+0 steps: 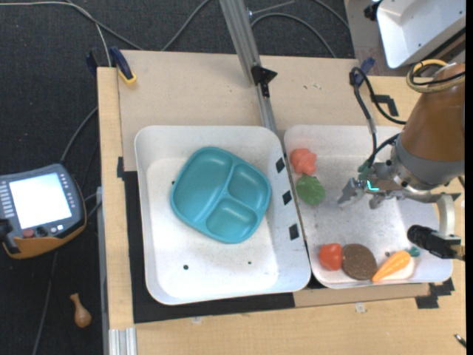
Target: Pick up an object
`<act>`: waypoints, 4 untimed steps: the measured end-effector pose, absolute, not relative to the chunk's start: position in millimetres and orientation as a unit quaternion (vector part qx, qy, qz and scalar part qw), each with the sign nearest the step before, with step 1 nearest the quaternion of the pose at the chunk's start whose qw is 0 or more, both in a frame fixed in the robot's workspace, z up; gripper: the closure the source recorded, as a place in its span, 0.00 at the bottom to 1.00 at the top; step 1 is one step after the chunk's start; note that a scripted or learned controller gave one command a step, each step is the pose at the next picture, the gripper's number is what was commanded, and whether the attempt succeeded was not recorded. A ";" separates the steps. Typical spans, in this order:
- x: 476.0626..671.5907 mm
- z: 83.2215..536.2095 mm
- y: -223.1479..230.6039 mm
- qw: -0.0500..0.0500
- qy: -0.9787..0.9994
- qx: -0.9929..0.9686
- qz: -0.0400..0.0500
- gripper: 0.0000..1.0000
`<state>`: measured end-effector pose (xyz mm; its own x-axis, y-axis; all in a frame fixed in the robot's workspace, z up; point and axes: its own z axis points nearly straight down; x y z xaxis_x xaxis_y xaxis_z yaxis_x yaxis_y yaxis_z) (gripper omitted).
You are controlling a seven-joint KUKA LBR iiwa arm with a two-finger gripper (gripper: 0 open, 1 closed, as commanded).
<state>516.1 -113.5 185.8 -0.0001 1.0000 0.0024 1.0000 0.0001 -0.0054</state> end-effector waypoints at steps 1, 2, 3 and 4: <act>517.2 187.3 -113.6 0.001 -0.707 -0.707 0.000 0.00; 514.2 144.8 -109.3 0.003 -0.707 -0.707 0.001 0.00; 509.7 101.8 -108.8 0.003 -0.707 -0.707 0.001 0.00; 510.6 86.4 -108.2 0.001 -0.707 -0.707 -0.001 0.00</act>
